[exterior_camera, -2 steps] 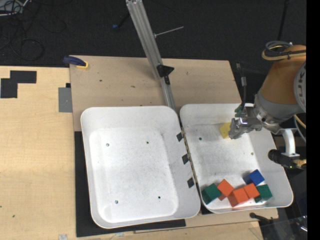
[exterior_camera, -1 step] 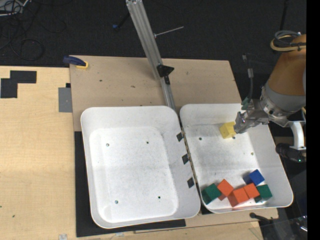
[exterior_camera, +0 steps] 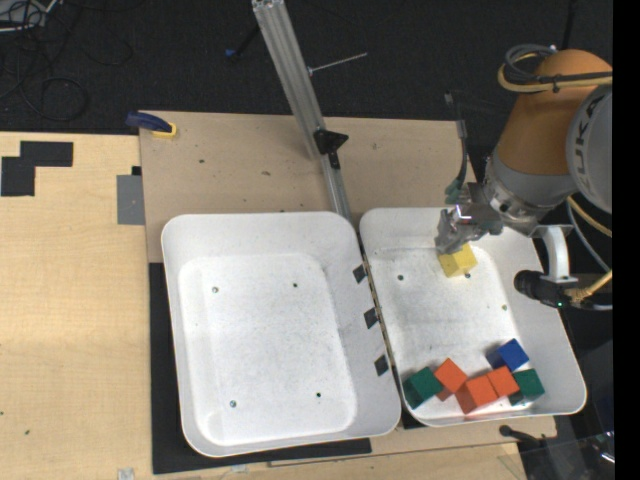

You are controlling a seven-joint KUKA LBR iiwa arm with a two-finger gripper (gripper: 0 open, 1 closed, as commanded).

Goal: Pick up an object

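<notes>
1 yellow block (exterior_camera: 459, 261) just under pincer (exterior_camera: 452, 236), touching; pincer grip state unclear

end effector (exterior_camera: 456, 236) over right bin (exterior_camera: 430, 298) far end | block (exterior_camera: 459, 261) just beneath | block cluster (exterior_camera: 478, 376) near edge

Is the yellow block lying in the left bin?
No. The yellow block sits in the right bin, directly under the gripper.

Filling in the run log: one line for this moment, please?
arm: over right bin | gripper: just above yellow block, grasp unconfirmed | five blocks: near edge
</notes>
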